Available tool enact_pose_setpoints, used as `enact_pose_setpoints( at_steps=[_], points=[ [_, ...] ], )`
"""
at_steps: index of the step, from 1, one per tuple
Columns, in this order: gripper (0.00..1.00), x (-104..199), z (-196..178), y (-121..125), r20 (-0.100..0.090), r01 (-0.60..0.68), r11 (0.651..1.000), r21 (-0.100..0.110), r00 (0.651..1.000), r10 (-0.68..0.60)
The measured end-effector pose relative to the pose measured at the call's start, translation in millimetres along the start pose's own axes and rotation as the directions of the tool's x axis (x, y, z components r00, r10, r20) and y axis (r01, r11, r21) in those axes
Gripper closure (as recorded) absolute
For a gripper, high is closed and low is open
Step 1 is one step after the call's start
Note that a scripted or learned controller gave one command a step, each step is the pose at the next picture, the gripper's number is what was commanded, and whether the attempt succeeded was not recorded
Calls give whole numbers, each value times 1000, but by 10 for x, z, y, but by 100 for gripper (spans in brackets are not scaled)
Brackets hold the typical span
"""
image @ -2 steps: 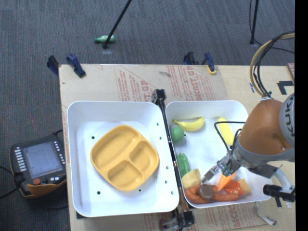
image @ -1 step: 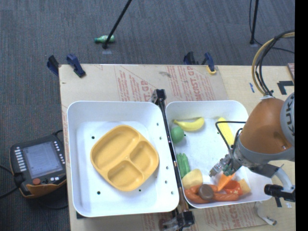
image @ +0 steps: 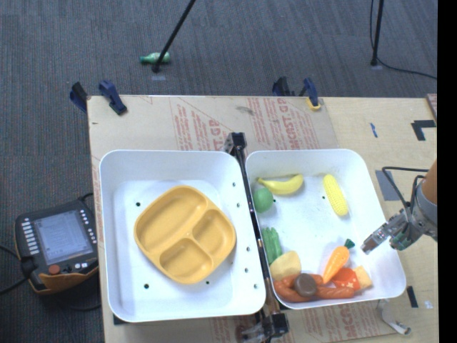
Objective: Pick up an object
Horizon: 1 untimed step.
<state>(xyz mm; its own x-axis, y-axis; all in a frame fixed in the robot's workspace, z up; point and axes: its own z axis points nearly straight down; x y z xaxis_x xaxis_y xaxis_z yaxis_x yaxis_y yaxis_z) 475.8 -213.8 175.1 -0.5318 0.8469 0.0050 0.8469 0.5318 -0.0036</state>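
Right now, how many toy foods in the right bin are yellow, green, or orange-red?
Yellow: 3 – banana, corn cob, pale yellow piece
Green: 2 – round green fruit, green pod
Orange-red: about 3 – carrot, plus a jumbled pile, hard to separate
Total: about 8

A yellow divided plate (image: 185, 240) is seen in the white left bin (image: 118, 170). In the white right bin (image: 357, 164), a yellow banana (image: 281, 184), yellow corn (image: 335, 194) and an orange carrot (image: 335, 262) are shown.
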Motion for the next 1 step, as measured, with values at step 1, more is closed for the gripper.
enact_pose_setpoints(
  at_steps=[1],
  points=[
    [100, 529, -262, 333, -2, 65, 998, 1, 998, -65]
  ],
)
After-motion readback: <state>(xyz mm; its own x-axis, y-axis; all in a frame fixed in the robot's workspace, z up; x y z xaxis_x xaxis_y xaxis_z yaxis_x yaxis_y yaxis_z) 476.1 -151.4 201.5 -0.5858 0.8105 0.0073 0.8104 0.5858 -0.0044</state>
